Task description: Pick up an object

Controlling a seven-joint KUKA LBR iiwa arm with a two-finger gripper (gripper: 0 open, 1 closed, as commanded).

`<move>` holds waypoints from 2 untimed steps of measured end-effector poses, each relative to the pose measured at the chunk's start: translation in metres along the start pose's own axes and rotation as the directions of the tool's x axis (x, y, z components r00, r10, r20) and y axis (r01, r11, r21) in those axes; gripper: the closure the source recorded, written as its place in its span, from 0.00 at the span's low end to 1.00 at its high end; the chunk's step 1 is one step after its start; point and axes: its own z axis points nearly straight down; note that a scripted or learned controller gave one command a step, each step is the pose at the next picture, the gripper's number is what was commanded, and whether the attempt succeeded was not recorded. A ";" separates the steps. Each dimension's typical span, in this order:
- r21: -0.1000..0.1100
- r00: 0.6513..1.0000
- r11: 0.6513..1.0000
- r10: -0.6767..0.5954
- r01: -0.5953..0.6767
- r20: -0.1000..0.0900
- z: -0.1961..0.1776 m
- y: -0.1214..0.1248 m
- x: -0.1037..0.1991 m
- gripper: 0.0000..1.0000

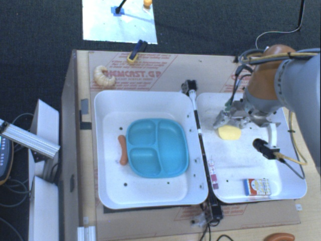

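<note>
Dark carpet surrounded the cardboard-topped bench (pixel 150 74), and on my feed the two white bins sat side by side on it. I took the divided blue plate (pixel 157 147) in the left bin (pixel 108 185) as my landmark. Just to its left lay a small orange sausage-shaped toy (pixel 123 150), lengthwise and close beside the plate's rim, though I could not tell whether they touched. Up from the plate, past the bin's far wall, a pale curled pastry-like thing (pixel 104 76) rested on the cardboard, with a yellow-and-black handled tool (pixel 136 51) further up near a white sheet (pixel 119 13) on the floor.

To the right of the plate, across the dark strip between the bins, the right bin (pixel 296 190) held a flat yellow object (pixel 229 132) in its upper half. The grey arm (pixel 296 84) with its orange band came in from the right and ended over that spot; the end effector (pixel 231 118) sat right above the yellow object's upper edge. I could not tell from my view whether it was apart or together, nor whether it touched the object. Lower right of the plate, near the right bin's front wall, lay a small red, white and blue carton (pixel 257 186).
</note>
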 end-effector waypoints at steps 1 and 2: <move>-0.003 1.000 1.000 -0.001 0.001 0.000 -0.011 0.001 0.000 1.00; -0.003 1.000 1.000 -0.001 0.001 0.000 -0.011 0.001 0.000 0.00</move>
